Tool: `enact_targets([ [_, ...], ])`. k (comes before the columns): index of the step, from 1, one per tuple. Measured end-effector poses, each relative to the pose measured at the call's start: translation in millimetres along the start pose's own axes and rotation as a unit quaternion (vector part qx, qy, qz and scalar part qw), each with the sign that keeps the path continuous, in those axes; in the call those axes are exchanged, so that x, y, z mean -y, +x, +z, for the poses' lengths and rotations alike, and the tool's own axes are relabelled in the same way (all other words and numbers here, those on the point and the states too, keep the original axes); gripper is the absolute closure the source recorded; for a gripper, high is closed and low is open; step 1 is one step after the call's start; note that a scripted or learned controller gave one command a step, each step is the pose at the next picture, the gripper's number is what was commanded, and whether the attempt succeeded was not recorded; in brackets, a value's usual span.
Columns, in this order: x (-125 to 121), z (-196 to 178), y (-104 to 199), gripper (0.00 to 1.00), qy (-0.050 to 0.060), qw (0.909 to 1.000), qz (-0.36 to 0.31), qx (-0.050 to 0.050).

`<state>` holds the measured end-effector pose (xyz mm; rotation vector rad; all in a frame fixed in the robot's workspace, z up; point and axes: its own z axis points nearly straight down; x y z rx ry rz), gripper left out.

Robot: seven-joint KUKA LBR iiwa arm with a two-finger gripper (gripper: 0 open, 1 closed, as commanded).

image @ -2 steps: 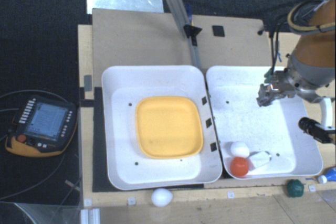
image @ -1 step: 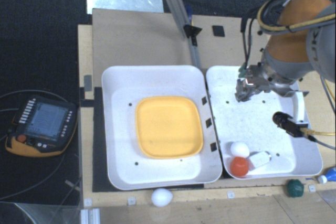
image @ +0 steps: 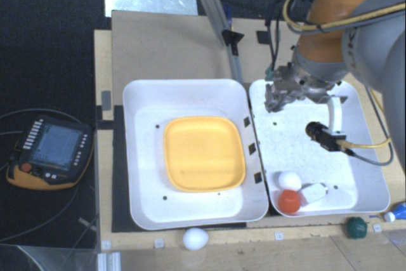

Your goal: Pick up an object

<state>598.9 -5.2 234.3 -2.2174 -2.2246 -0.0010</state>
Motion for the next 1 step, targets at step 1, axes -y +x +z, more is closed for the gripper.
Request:
enact_targets([
  [1,-18.1,7.3,56.6,1.0,0.0,1.0,0.0,0.0],
])
